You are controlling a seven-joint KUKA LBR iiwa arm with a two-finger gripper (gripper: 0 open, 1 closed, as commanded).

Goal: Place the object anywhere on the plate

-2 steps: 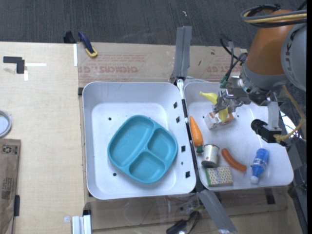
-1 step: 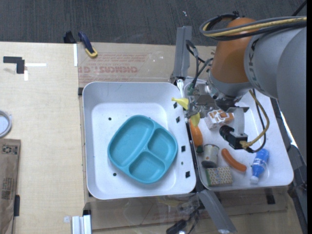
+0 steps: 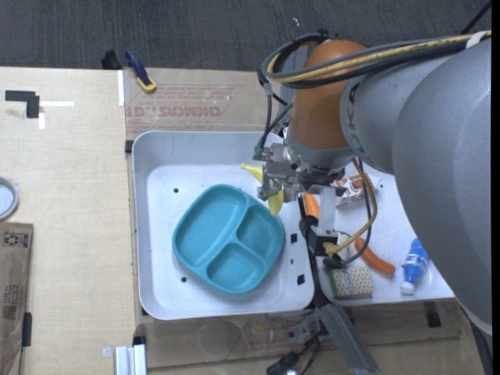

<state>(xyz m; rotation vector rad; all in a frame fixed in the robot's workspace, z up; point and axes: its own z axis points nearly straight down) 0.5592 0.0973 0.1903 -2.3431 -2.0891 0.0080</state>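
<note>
A blue plate [image 3: 228, 239] with three compartments lies in the left white bin [image 3: 156, 209]. My gripper [image 3: 269, 186] hangs just above the plate's upper right rim. A thin yellow object [image 3: 274, 202] sits between its fingers. One yellow end sticks out to the upper left and the other points down toward the plate's rim. The grey arm and its orange band cover the gripper's upper part.
In the right bin lie an orange carrot-like piece [image 3: 375, 261], a small blue bottle [image 3: 414, 264], a speckled block [image 3: 351, 282] and a short orange item [image 3: 311, 205]. A blue and yellow clamp [image 3: 141, 73] sits on the bench beyond the left bin.
</note>
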